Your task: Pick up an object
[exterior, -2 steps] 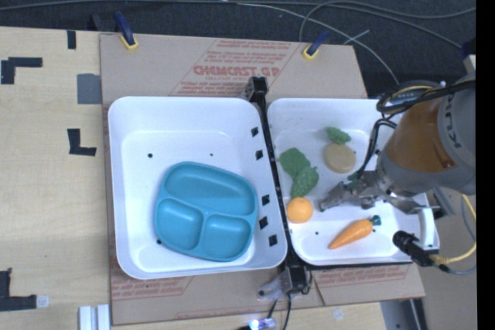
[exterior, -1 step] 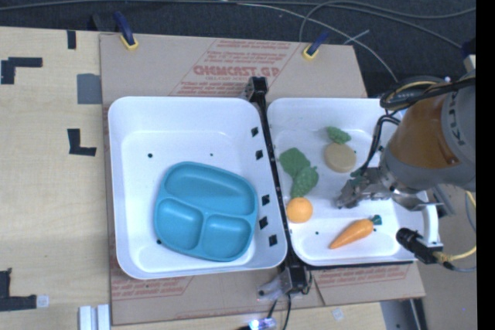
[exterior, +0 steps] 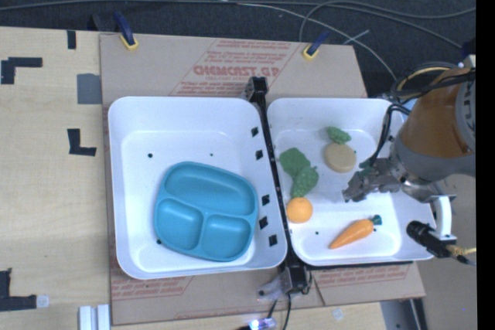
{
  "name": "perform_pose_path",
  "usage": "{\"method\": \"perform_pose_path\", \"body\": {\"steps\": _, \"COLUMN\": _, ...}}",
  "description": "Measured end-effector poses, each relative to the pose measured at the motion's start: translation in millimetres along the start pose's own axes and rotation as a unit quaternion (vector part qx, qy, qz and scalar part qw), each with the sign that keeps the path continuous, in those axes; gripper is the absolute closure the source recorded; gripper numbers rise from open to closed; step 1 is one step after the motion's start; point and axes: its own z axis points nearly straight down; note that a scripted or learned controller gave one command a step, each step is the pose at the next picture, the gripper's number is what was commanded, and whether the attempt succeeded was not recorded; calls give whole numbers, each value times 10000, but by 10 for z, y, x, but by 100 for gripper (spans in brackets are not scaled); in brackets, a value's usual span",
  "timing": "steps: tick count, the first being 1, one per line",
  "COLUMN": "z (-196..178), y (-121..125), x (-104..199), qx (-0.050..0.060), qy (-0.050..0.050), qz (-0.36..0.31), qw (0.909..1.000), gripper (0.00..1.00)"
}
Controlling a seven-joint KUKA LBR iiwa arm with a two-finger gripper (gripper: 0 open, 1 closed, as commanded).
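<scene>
The carrot (exterior: 353, 233) lies at the near side of the right bin (exterior: 309, 110), with a tan round piece (exterior: 339, 158), green leafy pieces (exterior: 298, 171) and an orange ball (exterior: 298, 209) to its left and beyond. The end effector (exterior: 363, 186) hovers above the bin floor between carrot and tan piece, carrying nothing; whether it is apart or together I cannot tell. Judging by this, the pick is not yet made: descent, grasp and lift remain.

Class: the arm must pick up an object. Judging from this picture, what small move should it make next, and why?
Probably lower the end effector toward the orange plastic carrot, which lies apart from the other toys just below it in the right white bin.
</scene>
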Motion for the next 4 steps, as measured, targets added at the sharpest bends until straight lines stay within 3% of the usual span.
{"method": "perform_pose_path", "body": {"steps": 1, "z": -621, "y": -31, "x": 19, "qx": -18, "qy": -8, "qz": 0, "qw": 10000, "gripper": 100}}
{"method": "perform_pose_path", "body": {"steps": 2, "z": -665, "y": -27, "x": 21, "qx": 3, "qy": -1, "qz": 1, "qw": 10000, "gripper": 100}}
{"method": "perform_pose_path", "body": {"steps": 4, "z": -564, "y": 83, "x": 1134, "qx": 10, "qy": 1, "qz": -21, "qw": 10000, "gripper": 100}}
